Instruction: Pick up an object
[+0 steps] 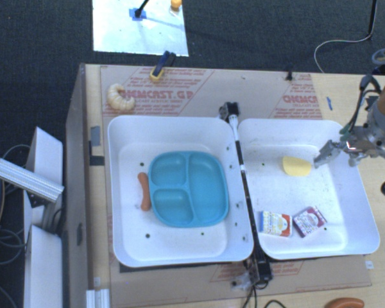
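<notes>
- Yellow object (297, 166) lies in the right bin (359, 204) (two small packets nearer the front).
- Gripper (326, 154) hovers just beside it; jaw state I cannot tell.

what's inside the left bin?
The left bin holds a blue divided tray and an orange sausage-shaped toy lying just left of it. Whatever lies under the tray is covered.
</notes>
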`<state>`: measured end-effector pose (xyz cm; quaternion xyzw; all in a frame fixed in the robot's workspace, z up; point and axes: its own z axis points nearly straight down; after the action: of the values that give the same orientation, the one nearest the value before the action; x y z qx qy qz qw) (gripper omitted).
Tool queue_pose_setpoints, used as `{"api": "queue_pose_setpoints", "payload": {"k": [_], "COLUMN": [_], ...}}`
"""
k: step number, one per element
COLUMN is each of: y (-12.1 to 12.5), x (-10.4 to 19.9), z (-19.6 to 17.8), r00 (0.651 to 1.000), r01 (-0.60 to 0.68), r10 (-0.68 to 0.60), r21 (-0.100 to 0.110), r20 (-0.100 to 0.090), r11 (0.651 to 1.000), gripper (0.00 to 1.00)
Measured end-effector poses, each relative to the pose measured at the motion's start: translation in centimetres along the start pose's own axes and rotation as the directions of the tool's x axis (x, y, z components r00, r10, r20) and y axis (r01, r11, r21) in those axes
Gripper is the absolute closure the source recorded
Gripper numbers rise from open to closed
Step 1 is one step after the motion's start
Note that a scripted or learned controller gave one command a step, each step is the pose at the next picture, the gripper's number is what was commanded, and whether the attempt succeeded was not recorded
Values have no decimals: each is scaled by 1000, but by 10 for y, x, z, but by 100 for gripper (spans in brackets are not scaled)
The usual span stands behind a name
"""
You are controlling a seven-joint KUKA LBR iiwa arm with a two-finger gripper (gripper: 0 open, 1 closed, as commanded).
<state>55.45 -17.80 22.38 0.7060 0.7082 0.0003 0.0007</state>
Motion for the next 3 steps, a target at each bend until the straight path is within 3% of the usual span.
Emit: {"api": "queue_pose_setpoints", "payload": {"k": [1, 2, 3], "y": [33, 27, 70], "x": [38, 9, 49], "z": [85, 140, 123], "r00": [1000, 1000, 1000], "r01": [1, -2, 1], "r10": [-1, 2, -1], "r21": [2, 1, -3], "r20": [-1, 0, -1], "r11": [1000, 1000, 1000], "gripper": [0, 0, 0]}}
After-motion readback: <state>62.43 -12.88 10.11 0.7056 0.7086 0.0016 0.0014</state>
